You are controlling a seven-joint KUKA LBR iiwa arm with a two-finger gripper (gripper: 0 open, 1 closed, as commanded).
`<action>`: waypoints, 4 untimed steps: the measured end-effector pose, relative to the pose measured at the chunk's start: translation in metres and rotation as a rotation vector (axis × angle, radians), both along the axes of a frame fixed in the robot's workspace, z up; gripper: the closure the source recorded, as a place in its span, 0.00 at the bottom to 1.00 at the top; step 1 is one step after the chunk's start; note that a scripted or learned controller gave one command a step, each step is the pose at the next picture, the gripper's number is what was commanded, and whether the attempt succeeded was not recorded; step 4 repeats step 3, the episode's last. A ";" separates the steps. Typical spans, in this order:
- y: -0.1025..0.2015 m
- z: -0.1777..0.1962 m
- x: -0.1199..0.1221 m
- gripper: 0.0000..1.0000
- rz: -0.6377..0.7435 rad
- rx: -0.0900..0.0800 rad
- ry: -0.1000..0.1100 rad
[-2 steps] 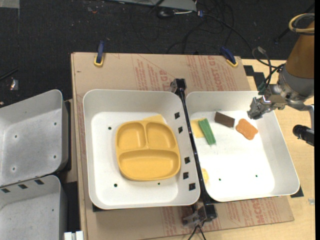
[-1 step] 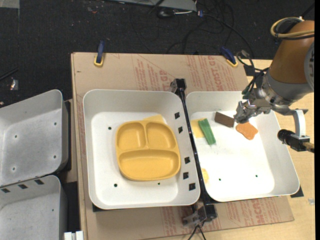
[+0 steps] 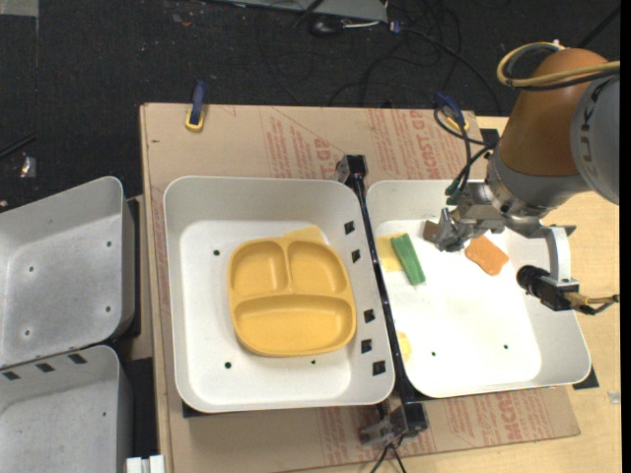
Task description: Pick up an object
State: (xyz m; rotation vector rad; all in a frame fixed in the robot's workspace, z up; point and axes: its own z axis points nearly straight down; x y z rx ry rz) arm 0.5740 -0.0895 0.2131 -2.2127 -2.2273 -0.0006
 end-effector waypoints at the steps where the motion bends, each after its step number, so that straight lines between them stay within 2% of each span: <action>1: 0.048 -0.005 -0.009 1.00 0.000 0.000 0.001; 2: 0.092 -0.001 -0.009 1.00 0.001 0.000 -0.001; 3: 0.154 -0.003 -0.015 1.00 0.002 0.001 0.000; 4: 0.154 -0.003 -0.015 1.00 0.002 0.001 0.000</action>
